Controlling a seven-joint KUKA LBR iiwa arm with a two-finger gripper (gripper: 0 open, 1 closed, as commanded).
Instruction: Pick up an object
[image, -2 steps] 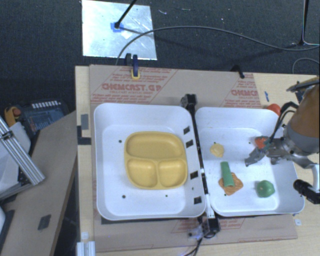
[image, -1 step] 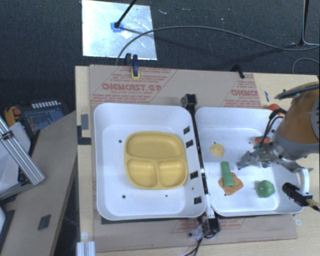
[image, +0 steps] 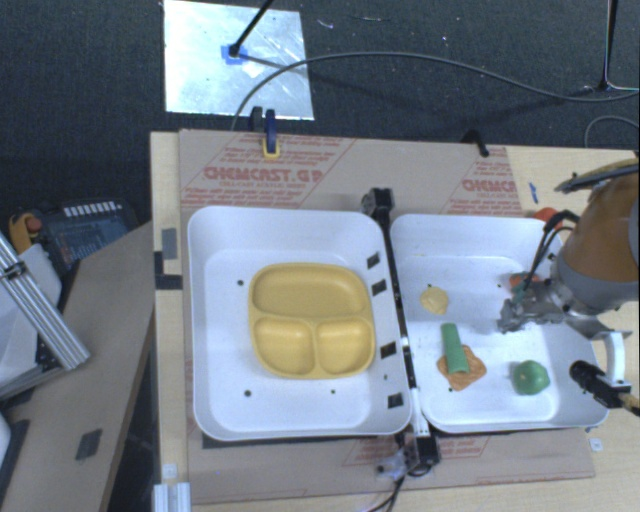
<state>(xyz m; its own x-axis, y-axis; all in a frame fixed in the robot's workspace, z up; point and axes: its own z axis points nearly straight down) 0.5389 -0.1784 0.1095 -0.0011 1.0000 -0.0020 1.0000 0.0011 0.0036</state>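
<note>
gripper (image: 514, 316) low in right bin (image: 470, 235) – finger state unclear – green cylinder (image: 454, 347) nearby

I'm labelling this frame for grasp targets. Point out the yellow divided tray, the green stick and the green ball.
yellow divided tray (image: 300, 290): camera view, floor of its large upper compartment.
green stick (image: 453, 345): camera view, middle of its length.
green ball (image: 530, 377): camera view, centre of its top.

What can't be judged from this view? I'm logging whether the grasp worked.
- Gripper: small and blurred, so open or shut is unclear, as is whether it holds anything.
- Arm: cut off by the right edge.
- Orange piece: partly under the green stick.
- Yellow lump: too small to identify.
</note>
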